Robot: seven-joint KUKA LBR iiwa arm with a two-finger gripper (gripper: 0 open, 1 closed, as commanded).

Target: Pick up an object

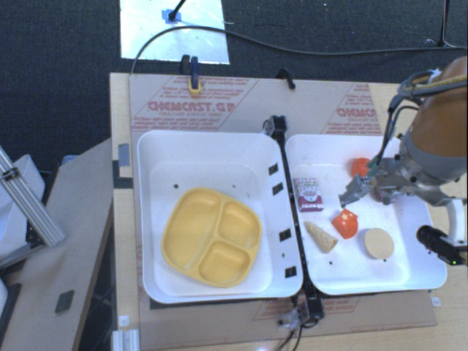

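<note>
From the fixed overhead camera, two shallow white bins sit side by side on the bench. The left white bin (157,159) holds a yellow plastic tray with three compartments (212,235), lying flat near its middle. The right white bin (329,278) holds the loose things that could be picked: a small red-and-white printed packet (308,194) near the divider, a tan wedge-shaped piece (321,236) just below it, a small red block with a white mark (346,224), a flat round beige disc (379,243) beside that, and an orange-red rounded object (359,167) toward the far side, partly hidden by the arm.

The grey arm with its orange band (439,119) reaches in from the right, and the two-finger gripper (355,191) hangs over the right bin, just above the red block and between the packet and the orange-red object. Whether the claw is released or clenched cannot be told from this angle, and nothing is visibly between its tips.

As a judgement, the pick is not yet done: every object lies on the bin floor. What is left is to settle on one, most likely the red block nearest the tips, close on it and lift.
</note>
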